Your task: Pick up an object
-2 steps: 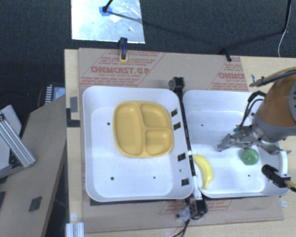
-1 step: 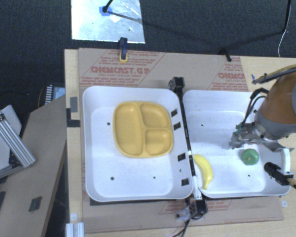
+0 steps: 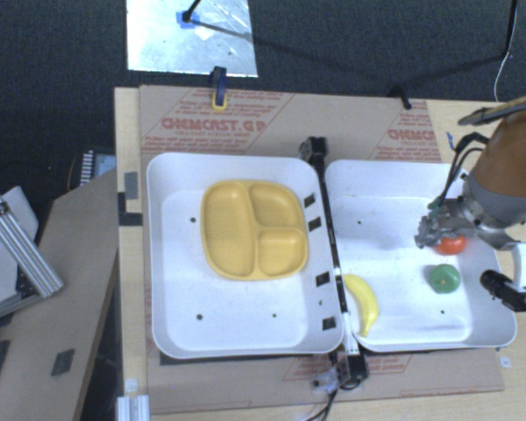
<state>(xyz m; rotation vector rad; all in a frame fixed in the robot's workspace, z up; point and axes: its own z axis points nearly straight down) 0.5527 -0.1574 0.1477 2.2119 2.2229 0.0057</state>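
The pincer [image 3: 437, 231] hangs low over the right bin [image 3: 386, 187], near that bin's right side, at the end of the grey arm [image 3: 508, 169] that comes in from the right. A small red, tomato-like fruit [image 3: 452, 245] lies directly beside it, just below and slightly to the right in the camera view, so close that the dark metal of the pincer overlaps its upper left edge. Whether the two touch is not clear from this angle. The fruit is round, so it has no long axis to line up with; any closing direction would serve about equally.

I cannot tell how the pincer stands: its tips merge into a dark cluster against the fruit, and nothing can be seen clamped between them, so I would not call the fruit held.

Two other candidates sit in the same bin. A green round fruit [image 3: 444, 278] lies a little further toward the near edge, just below the red one and apart from it. A banana [image 3: 362, 302] rests at the bin's left near corner, well apart from the pincer, its long axis running roughly from far to near along the divider. The left bin [image 3: 175, 261] carries a yellow divided plate [image 3: 253, 229].

By position, the red fruit is the likely target; a small shift toward it and a descent would seem to be what the grasp needs.
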